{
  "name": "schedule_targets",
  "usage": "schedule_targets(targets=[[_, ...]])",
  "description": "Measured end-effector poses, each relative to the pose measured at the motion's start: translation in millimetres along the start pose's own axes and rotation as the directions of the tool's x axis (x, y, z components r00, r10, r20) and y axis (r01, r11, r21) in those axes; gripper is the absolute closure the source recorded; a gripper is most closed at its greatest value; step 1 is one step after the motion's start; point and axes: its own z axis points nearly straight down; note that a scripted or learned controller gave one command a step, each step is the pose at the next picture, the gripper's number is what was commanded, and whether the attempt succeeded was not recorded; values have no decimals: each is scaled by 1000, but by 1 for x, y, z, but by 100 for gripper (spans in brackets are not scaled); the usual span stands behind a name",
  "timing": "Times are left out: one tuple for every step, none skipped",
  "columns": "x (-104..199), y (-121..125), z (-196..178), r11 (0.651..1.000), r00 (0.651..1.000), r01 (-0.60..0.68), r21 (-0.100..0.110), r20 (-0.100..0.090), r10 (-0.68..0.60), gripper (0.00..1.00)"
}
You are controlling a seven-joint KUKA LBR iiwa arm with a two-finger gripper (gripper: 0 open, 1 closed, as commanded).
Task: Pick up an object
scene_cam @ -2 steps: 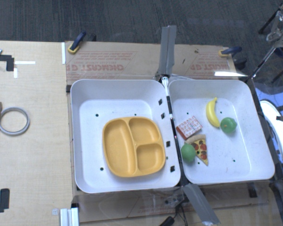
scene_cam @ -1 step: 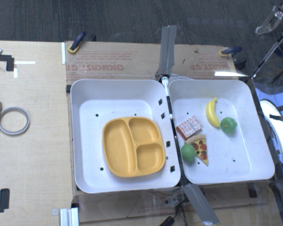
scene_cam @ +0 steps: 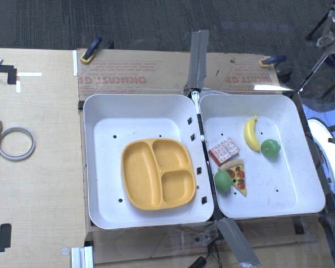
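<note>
Banana point(scene_cam: 252, 134) is looking like your safest pick: it is lying in the right bin point(scene_cam: 301, 166), near the far wall, with its length running roughly front to back. It is probably a light plastic toy, stiff and smooth-skinned, so you are likely dealing with something that will slip if pinched at a curved tip. Judging from its shape, you are better off closing across the thick middle, with the jaws set crosswise to its length.

A green ball point(scene_cam: 270, 148) is sitting just beside the banana's near end, so you are working with little room on that side. Nearer the shared bin wall, a red-and-white box point(scene_cam: 224, 150) is lying flat, and a pizza slice point(scene_cam: 238, 177) is resting against a second green ball point(scene_cam: 223, 181). Both round pieces are likely rolling away at a touch, and the flat ones are offering little edge to take.

A yellow divided plate point(scene_cam: 158, 173) is lying in the left bin point(scene_cam: 100, 166); it is wide and awkward for a narrow grasp.

As for the gripper, you are not getting enough here to judge whether it is released or clenched, or what it is touching; every object is lying loose on the bin floors.
</note>
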Motion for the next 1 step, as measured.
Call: schedule_targets(targets=[[-46, 26, 66, 919, 919, -394, 1, -9, 394, 100]])
